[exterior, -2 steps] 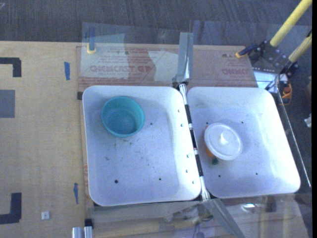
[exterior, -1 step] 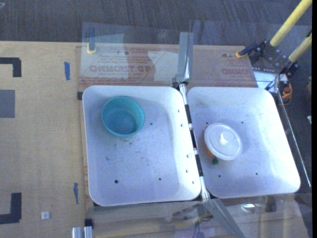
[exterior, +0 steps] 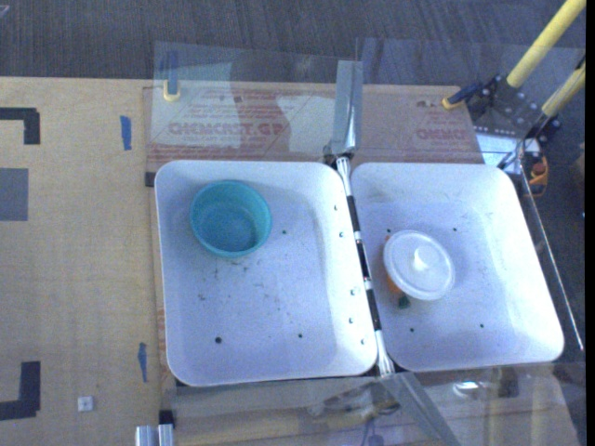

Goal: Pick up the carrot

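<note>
Gripper state: cannot tell. Carrot, seemingly just an orange sliver, peeks from under a white lid in the right bin.

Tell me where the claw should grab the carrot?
Most of the carrot hides under the white lid in the right bin. Only an orange tip peeks out at the lid's left edge, so probably pinch that tip from above.

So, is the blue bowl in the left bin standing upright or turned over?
Upright. The blue bowl shows its open mouth and inner floor to the camera, and it rests on the floor of the left bin.
</note>
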Motion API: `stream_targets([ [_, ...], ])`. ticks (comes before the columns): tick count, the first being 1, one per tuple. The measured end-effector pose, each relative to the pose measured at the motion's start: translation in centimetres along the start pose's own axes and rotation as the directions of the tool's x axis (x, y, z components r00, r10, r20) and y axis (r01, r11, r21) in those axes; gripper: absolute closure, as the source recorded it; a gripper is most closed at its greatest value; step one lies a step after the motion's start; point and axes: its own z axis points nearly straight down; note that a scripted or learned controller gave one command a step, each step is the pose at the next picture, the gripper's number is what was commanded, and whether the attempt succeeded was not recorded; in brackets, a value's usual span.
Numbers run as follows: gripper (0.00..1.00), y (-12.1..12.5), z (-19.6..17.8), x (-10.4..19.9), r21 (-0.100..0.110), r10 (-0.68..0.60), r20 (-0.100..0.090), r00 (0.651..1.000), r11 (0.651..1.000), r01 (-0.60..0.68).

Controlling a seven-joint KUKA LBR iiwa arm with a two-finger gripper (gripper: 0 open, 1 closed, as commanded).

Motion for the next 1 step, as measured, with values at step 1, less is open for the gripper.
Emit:
stream_targets([
  [1,1.0,0.05,-1.11,-0.22,-0.004,0.001,0.005,1.0,1.0,-0.001],
])
